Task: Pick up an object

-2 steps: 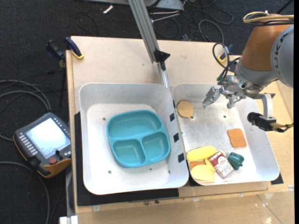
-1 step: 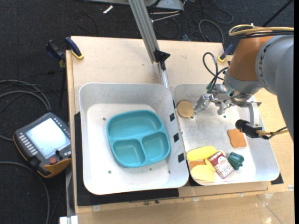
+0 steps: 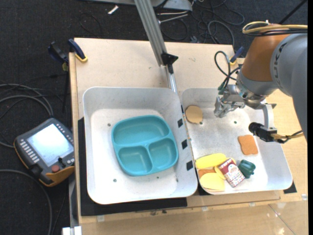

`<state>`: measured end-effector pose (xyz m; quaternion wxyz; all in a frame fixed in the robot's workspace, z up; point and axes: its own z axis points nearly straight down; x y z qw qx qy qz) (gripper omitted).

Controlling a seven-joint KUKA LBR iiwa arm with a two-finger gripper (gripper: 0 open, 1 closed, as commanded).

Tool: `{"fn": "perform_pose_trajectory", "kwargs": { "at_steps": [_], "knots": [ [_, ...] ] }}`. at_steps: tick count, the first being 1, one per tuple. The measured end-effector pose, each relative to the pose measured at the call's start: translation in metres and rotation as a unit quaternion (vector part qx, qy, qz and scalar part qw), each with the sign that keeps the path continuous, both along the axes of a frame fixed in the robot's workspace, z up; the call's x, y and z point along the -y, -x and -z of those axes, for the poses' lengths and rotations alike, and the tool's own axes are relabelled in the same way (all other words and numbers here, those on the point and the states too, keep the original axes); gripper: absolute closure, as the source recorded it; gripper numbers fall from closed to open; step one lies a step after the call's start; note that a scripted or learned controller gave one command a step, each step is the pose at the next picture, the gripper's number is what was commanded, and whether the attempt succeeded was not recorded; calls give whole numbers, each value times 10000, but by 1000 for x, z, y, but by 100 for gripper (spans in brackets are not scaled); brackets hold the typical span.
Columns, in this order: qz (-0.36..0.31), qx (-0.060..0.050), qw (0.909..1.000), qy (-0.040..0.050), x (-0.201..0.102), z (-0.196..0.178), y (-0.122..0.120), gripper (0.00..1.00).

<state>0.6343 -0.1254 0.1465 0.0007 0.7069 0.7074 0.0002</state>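
- Nearest the camera, a pile of small items sat at the front of the right bin (image 3: 274, 177): a yellow piece (image 3: 211, 160), another yellow disc (image 3: 212, 181), a red-and-white packet (image 3: 231, 173) and a dark green thing (image 3: 246, 168), all touching or just beside one another.
- No item was yet chosen; the closest candidate to the gripper (image 3: 221, 110) was a tan round piece (image 3: 193, 114), lying just to its left on the bin floor, near the bin's left wall.
- An orange-brown flat piece (image 3: 248, 144) lay forward and right of the gripper, apart from it.
- Whether the gripper was apart or together could not be told; nothing showed in it.
- Left of the right bin, the left bin (image 3: 98, 102) held a teal divided tray (image 3: 145, 144).
- Both bins rested on the surface (image 3: 117, 62).
- Judged from this, the tan piece needed a short leftward shift, with the bin wall close beside it as the likely hindrance.
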Motion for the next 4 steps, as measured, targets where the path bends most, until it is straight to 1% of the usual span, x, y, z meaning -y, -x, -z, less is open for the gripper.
{"fn": "perform_pose_trajectory", "kwargs": {
  "at_steps": [1,2,3,4],
  "knots": [
    [-8,32,10000,4,-1,-64,-6,100],
    [-8,35,10000,7,3,-128,-9,100],
    [-9,4,10000,2,2,-127,-10,100],
    [-31,-19,10000,-10,-50,-110,2,100]
  ]
}}
